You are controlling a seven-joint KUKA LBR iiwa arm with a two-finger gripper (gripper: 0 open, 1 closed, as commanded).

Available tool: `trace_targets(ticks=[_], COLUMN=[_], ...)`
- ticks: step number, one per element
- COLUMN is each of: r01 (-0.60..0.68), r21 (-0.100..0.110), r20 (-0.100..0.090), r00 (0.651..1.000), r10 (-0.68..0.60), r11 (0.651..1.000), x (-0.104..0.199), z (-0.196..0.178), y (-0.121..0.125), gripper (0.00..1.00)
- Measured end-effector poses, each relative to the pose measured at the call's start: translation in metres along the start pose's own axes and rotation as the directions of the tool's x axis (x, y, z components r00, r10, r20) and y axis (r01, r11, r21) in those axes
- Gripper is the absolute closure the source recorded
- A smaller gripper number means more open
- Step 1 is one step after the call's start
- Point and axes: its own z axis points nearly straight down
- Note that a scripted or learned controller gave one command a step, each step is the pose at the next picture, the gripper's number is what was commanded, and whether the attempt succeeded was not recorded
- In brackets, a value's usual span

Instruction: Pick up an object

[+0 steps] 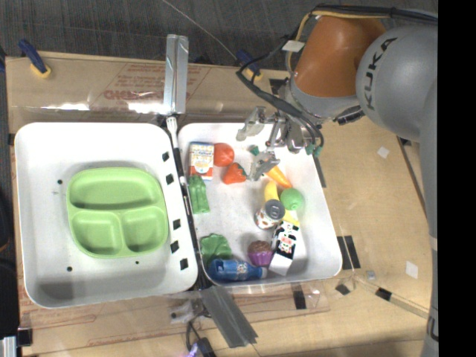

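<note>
My gripper (256, 149) hangs over the upper middle of the right bin (321, 233), its two fingers spread open with nothing between them. Just below and left of it lie a red-orange pepper (234, 173) and a red tomato (223, 154). An orange carrot (277, 175) sits right beside the lower finger. Further down are a yellow banana (270, 193), a green ball (292, 199) and a small round jar (269, 214). A juice carton (201, 160) and a green pickle (197, 194) lie along the bin's left wall.
At the right bin's front are a cow-print milk carton (285, 248), a purple cupcake (259, 253), a blue bottle (234, 270) and a green leafy toy (214, 244). The left bin (33, 199) holds a green divided tray (117, 213). The arm's bulk (349, 58) looms over the right bin's far right corner.
</note>
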Motion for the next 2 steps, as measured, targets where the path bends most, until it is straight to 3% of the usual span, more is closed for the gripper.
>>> trace_targets(ticks=[1, 2], r01=[-0.122, -0.114], r21=[0.000, 0.001], r20=[0.002, 0.007], r00=[0.993, 0.994], r10=[0.122, 0.114], r11=[0.993, 0.994], x=[0.009, 0.007], z=[0.118, 0.106], y=[-0.064, -0.062], gripper=[0.00, 1.00])
